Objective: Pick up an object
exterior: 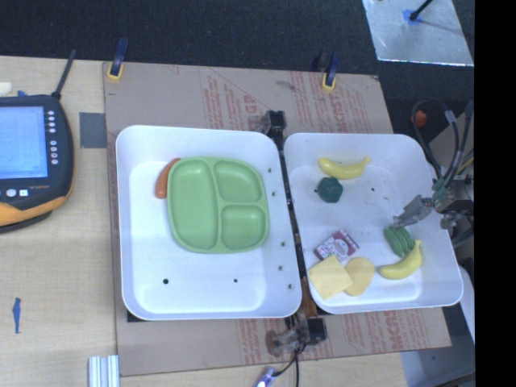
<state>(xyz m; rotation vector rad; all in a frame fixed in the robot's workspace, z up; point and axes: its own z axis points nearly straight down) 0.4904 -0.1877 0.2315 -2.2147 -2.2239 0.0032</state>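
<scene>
Above green object (398, 238), claw (411, 211).

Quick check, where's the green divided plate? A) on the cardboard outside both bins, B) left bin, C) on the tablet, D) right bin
B: the green plate lies flat in the left bin, with an orange item peeking out at its left edge; the right bin holds the bananas and other small items instead.
</scene>
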